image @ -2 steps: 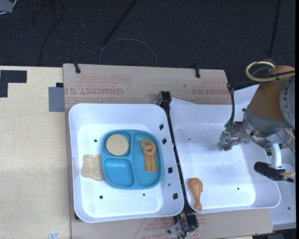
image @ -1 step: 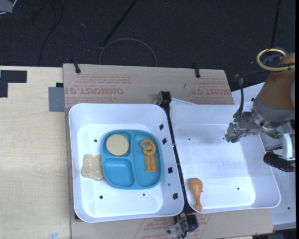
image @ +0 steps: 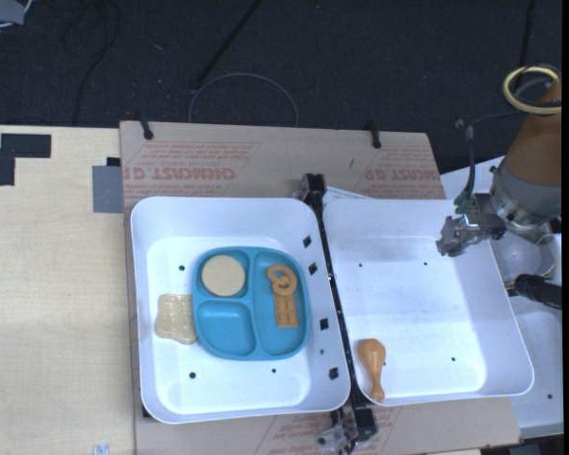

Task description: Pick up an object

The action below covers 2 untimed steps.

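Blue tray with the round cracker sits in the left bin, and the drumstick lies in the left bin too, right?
Not quite. The drumstick lies in the right bin, near its front left corner, per the camera view. The blue tray with the round cracker is in the left bin.

A robotics lab: white bins (image: 229, 214) on cardboard (image: 266, 164) (cables (image: 237, 83) behind).

Tan drumstick-shaped toy (image: 372, 366) lies in right bin's (image: 474, 368) near-left corner.
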Available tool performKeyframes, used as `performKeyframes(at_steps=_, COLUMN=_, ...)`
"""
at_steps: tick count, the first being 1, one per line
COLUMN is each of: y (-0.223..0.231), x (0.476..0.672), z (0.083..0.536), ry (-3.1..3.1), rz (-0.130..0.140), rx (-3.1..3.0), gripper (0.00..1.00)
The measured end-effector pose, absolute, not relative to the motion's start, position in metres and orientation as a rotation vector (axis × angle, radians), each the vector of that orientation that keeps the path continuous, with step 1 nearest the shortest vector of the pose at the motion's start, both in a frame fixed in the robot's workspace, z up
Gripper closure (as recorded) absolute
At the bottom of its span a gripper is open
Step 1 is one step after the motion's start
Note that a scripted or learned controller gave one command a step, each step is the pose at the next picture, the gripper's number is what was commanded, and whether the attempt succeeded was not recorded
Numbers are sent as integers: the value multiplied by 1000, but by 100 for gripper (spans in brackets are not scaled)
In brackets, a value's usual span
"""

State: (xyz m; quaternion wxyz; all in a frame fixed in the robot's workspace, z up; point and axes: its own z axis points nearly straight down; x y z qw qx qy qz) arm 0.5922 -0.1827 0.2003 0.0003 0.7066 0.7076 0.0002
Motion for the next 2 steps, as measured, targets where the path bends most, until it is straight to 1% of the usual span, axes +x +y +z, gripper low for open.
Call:
performKeyframes(at_steps=1, y=-184, x=592, z=228, ry=2223, rz=0, rx=2219, gripper=100)
performKeyframes(at_steps=2, y=-126, x=589, z=236, ry=2228, rz=-1, rx=2220, gripper=100)
